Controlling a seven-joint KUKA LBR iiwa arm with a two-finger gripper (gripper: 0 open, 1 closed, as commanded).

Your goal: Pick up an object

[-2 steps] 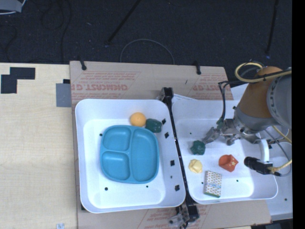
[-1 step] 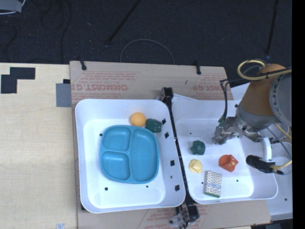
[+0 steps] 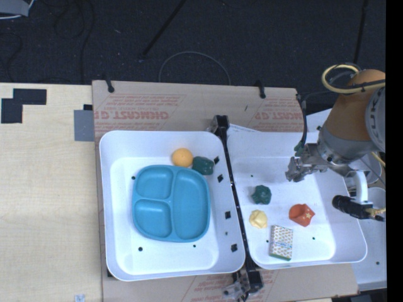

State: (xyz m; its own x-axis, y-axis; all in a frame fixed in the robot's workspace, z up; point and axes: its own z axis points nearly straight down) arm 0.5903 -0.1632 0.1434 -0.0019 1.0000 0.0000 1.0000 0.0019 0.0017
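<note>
My gripper (image 3: 298, 170) hangs over the upper right part of the right bin (image 3: 340, 247), with nothing visible between its fingers. Below and left of it lie a dark green object (image 3: 262, 194), a pale yellow object (image 3: 258, 218), a red object (image 3: 301, 214) and a patterned small box (image 3: 281, 241). In the left bin (image 3: 119, 231) rests a blue divided plate (image 3: 171, 202), with an orange ball (image 3: 182, 157) and a dark teal object (image 3: 203, 165) just behind it.
A black divider (image 3: 230, 194) runs between the two bins. Cardboard (image 3: 189, 109) lies under and behind them. The arm's orange band (image 3: 356, 109) and cables sit at the right. A light wooden bench top (image 3: 44, 200) stretches to the left.
</note>
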